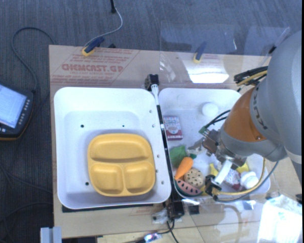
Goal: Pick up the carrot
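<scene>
The arm (pixel 276 105) looms over the right bin (pixel 192 99), its gripper (pixel 211 147) low among clutter. Whether it is spread or closed I cannot tell. The carrot (pixel 183 167) lies apart from it by the bin's left wall, likely light and slightly soft, so best pinched across its orange middle

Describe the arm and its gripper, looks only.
The arm is bulky, rounded and grey, with an orange band above the wrist. Black and yellow cables run beside it. The gripper is small, dark and metallic.
</scene>
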Robot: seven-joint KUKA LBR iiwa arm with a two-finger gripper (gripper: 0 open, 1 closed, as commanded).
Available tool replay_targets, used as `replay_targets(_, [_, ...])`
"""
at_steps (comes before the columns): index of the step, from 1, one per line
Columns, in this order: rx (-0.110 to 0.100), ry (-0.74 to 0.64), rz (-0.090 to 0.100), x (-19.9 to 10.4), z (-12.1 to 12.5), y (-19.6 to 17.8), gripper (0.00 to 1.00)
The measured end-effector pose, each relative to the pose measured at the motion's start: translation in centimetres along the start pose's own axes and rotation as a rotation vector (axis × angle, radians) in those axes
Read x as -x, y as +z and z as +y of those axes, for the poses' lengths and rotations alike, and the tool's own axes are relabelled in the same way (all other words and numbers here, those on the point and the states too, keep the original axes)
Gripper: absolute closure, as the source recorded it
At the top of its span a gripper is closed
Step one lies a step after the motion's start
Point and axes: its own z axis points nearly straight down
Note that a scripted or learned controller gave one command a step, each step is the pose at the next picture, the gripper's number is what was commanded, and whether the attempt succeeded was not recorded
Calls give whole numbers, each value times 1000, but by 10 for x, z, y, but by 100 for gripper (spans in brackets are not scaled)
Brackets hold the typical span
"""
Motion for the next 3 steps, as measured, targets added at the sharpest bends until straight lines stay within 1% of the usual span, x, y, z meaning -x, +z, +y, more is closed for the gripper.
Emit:
replay_targets(1, [-8,133,-9,-1,-6,0,0])
replay_targets(2, [-17,134,-17,2,-6,-6,100])
replay_targets(3, [-19,134,-17,2,-7,-6,0])
